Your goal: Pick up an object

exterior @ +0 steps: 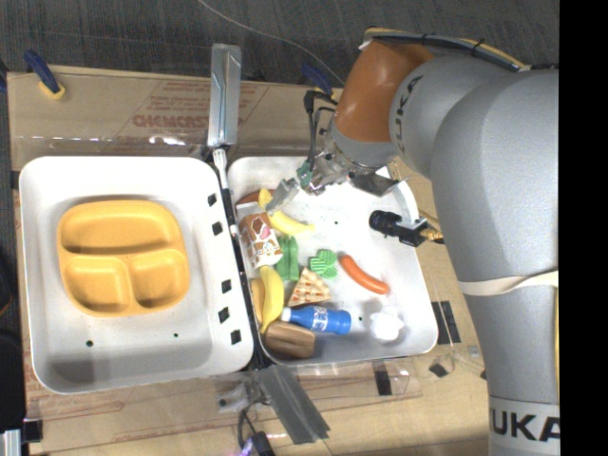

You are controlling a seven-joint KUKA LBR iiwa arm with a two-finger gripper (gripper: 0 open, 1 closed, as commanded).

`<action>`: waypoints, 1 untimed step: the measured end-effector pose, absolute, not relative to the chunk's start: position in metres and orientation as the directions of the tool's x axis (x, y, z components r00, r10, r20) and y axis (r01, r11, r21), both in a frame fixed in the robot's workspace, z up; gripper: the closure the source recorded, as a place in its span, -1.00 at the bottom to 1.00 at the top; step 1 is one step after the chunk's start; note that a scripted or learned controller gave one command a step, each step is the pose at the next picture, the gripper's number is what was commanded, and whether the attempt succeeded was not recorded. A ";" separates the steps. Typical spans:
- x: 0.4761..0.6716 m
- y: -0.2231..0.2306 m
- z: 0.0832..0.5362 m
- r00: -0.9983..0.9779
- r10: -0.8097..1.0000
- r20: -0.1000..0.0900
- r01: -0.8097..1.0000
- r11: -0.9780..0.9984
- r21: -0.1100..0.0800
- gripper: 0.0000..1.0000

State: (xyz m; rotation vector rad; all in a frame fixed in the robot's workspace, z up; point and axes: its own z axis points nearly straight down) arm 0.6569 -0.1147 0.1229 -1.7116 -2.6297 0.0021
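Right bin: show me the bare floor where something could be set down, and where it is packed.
In the right bin, bare floor lies between the orange sausage and the far wall. Its left side is packed: banana, pizza slice, blue bottle. The left bin has a bare strip in front of the yellow tray.

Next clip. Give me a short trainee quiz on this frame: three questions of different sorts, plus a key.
1. True or false: the yellow divided tray lies in the left bin.
2. Where is the claw? A: over the left bin. B: over the right bin, near its far left corner. C: outside both bins.
3. How many compartments does the yellow divided tray have?

Key: 1 true; 2 B; 3 three.
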 end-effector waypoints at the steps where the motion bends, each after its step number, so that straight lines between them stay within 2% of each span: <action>1: 0.650 -0.131 0.134 -0.309 0.951 0.000 0.951 0.309 -0.001 -1.00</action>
